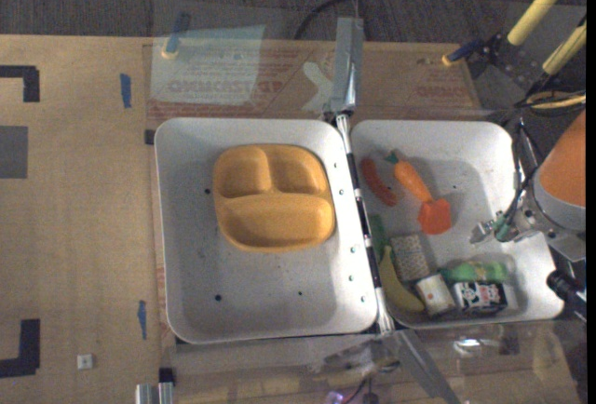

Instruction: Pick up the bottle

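Observation:
The bottle [480, 286] is green with a black-and-white label and lies on its side in the front right corner of the right bin [466, 146]. My gripper [492, 228] hangs over the right side of that bin, a short way behind the bottle and apart from it. The arm's orange band [566, 171] shows at the right edge, above the gripper. Nothing is visibly held.
The right bin also holds a carrot [410, 179], a red piece [378, 181], an orange piece [434, 216], a banana [398, 286], a speckled block [410, 255] and a small cup [434, 293] right beside the bottle. An orange divided plate [273, 197] sits in the left bin [186, 272].

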Controlling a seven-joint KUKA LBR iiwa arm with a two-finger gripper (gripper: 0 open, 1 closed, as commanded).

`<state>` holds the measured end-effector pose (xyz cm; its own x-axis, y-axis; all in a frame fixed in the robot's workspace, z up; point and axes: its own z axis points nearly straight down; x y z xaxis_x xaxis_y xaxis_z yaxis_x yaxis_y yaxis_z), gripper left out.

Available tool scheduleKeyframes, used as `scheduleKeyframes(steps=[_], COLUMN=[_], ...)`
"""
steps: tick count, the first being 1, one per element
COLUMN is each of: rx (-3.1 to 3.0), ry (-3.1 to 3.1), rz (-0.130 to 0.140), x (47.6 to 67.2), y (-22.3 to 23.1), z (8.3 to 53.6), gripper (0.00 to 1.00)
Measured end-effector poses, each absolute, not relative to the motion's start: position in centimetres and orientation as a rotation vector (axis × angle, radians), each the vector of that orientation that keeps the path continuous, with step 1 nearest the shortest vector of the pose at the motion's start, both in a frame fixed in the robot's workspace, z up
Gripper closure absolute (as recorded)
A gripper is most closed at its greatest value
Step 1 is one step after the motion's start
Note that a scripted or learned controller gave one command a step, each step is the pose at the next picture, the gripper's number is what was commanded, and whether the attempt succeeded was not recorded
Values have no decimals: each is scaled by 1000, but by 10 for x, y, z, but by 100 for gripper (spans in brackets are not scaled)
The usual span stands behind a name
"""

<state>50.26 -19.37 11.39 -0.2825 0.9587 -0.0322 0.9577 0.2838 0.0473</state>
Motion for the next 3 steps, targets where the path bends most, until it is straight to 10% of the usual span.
scheduleKeyframes(steps=[1, 3], rx=[1815, 1816], ry=[2561, 2550], rz=[1, 3], x=[503, 505], y=[-191, -194], z=[257, 277], gripper=[100, 100])
